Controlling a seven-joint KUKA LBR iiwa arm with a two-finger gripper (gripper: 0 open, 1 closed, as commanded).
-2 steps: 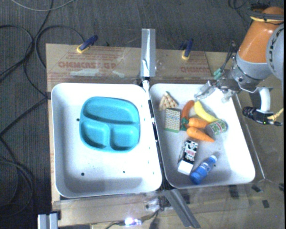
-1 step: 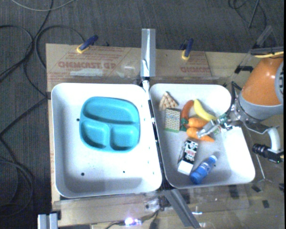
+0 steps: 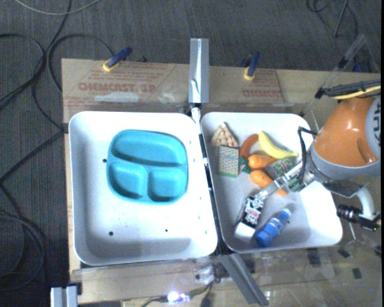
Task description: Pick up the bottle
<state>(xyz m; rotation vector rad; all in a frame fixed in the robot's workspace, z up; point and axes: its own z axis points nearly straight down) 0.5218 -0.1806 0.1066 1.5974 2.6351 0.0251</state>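
Faint reddish print runs across the cardboard sheet (image 3: 134, 85) behind the bins, something like "CHEMCAST" on the left, too washed out to be sure. A second reddish line on the right part is illegible. The small green carton (image 3: 228, 160) carries print, unreadable here.

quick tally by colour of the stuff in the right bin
Blue: 1, the bottle
Yellow: 1, the banana
Orange: 3, the carrot-like pieces
Green: 1, the small box
Tan: 1, the wedge
Black and white: 1, the carton
Total: 8
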